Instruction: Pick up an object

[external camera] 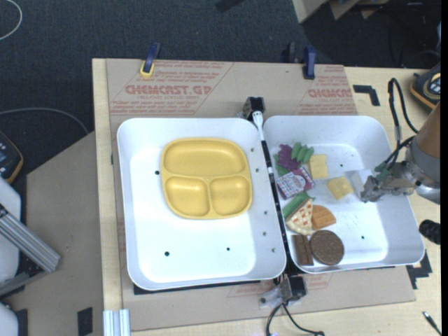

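From my remote station I log the grey two-finger gripper (pixel 371 187) low inside the right-hand shallow white plastic bin (pixel 392 240), toward its right edge, the grey arm with its orange band (pixel 428 156) reaching in over that edge; how far the hand is open I cannot tell at this resolution, and I see nothing in its grasp; the candidate objects all lie in the left half of this bin; nearest the hand is a small pale yellow cheese-like block (pixel 339 187), just beside it on the side toward the divider, apparently not touching; a second pale yellow block (pixel 319 166) sits further toward the far edge, next to a purple and green toy bunch (pixel 290 157); a small printed pink-and-white packet (pixel 294 183) lies against the left wall, a toy pizza slice with a green rim (pixel 301 217) and an orange wedge (pixel 323 218) below it, and a brown round cookie-like disc (pixel 327 248) with a dark brown bar (pixel 302 248) near the near-left corner; the left-hand white bin (pixel 140 229) carries a yellow three-compartment plastic tray (pixel 206 177) in its far half; judgement: approach made, pick not yet achieved; grasp, lift and confirmation all remain.
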